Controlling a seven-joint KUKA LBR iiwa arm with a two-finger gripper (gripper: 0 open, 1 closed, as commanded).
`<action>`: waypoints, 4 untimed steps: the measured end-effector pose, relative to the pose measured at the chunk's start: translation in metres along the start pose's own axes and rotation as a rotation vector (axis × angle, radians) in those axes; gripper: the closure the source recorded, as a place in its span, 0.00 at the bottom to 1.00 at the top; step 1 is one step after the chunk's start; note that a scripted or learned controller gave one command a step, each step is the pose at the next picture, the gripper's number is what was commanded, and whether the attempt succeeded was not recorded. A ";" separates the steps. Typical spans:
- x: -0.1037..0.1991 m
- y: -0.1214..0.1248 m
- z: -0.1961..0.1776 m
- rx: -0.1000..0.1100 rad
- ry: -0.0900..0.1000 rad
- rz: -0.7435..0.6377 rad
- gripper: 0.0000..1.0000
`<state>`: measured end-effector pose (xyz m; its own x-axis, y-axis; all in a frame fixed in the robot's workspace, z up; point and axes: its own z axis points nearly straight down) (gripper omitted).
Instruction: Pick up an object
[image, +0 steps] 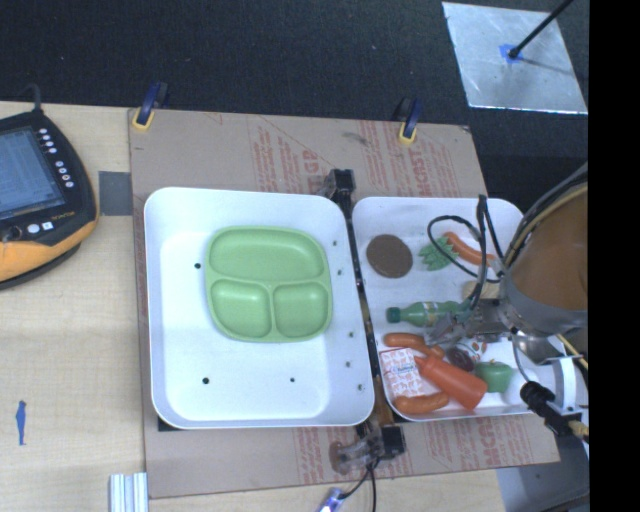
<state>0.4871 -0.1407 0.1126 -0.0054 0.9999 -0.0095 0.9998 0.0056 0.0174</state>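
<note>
Gripper (470, 325) sits low in the right bin (400, 215) among the food items; whether it is parted or closed cannot be told. Just beside it lie a green bottle (420, 313), sausage (405, 341) and carrot (452, 380). Left bin (170, 300) holds a green plate (268, 282).

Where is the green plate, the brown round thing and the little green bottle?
green plate (268, 283), camera view, on the ridge between its compartments.
brown round thing (389, 256), camera view, on the middle of its top face.
green bottle (425, 313), camera view, on its body.
</note>
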 end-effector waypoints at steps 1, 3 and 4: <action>-0.044 0.047 -0.062 0.019 0.009 0.002 0.00; -0.072 0.097 -0.025 0.020 0.010 0.002 0.00; -0.071 0.034 0.023 0.022 0.009 0.000 0.00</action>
<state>0.5222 -0.2119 0.0912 -0.0050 1.0000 0.0000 1.0000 0.0050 -0.0045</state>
